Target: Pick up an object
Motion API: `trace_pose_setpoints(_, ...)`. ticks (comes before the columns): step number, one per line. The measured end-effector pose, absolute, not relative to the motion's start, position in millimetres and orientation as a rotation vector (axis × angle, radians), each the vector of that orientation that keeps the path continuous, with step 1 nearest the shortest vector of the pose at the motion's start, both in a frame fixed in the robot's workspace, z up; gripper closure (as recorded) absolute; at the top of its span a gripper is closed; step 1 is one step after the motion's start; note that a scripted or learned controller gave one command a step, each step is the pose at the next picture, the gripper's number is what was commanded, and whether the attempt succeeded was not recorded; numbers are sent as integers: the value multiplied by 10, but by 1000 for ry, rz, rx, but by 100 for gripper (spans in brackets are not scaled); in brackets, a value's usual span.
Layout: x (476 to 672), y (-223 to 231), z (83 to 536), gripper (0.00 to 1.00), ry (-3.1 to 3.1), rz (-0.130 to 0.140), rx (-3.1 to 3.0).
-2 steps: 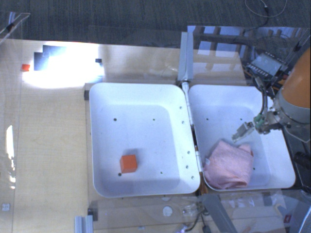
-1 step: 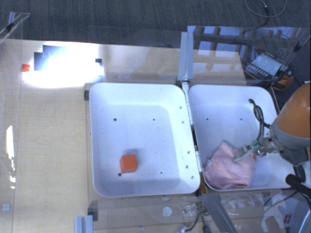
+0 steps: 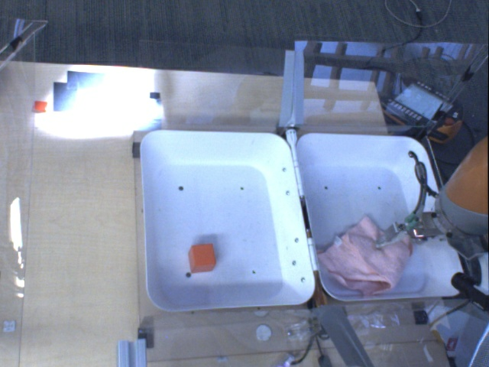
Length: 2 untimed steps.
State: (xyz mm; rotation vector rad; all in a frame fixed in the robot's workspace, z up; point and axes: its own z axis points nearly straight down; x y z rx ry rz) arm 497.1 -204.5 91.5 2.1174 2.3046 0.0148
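An orange cube [image 3: 202, 258] lies in the left bin [image 3: 214, 147], near its front left. A crumpled pink cloth [image 3: 365, 258] sits in the right bin [image 3: 359, 147], toward the front. My gripper [image 3: 391, 237] reaches in from the right and rests at the cloth's upper right edge, touching or just above it. The grey arm with its orange band [image 3: 467, 182] stands over the bin's right rim.
A metal divider post [image 3: 291, 90] rises behind the seam between the two bins. Cables and a small screen [image 3: 419, 102] lie at the back right. Pale wooden benchtop [image 3: 69, 243] stretches to the left of the bins.
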Motion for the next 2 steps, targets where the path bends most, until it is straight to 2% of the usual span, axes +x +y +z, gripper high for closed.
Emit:
trace_pose_setpoints(1, 5010, -2032, 1041, 100, 2304, 23, 2107)
trace_pose_setpoints(2, 5706, -1483, 1764, 100, 2141, 6, 2290)
